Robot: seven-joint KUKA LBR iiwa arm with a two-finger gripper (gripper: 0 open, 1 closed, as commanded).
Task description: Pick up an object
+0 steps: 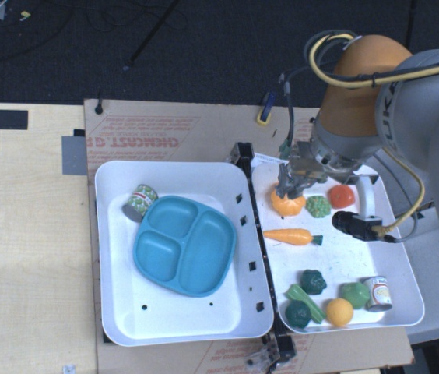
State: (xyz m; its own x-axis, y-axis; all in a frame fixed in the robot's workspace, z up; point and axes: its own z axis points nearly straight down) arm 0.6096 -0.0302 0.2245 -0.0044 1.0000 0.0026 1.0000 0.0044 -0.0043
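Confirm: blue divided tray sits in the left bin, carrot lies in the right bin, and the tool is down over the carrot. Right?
Wrong on one point. The camera view shows the tool down over the orange fruit, not the carrot, which lies apart below it. The blue divided tray does sit in the left bin, and the carrot in the right bin.

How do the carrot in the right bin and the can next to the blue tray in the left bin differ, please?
The carrot is orange, long and tapered, with a dark green stem end; the can is short and cylindrical, with a greenish label. The carrot lies flat in open space in the right bin, apart from its neighbours; the can lies tipped against the blue tray in the left bin. Both sit away from the gripper.
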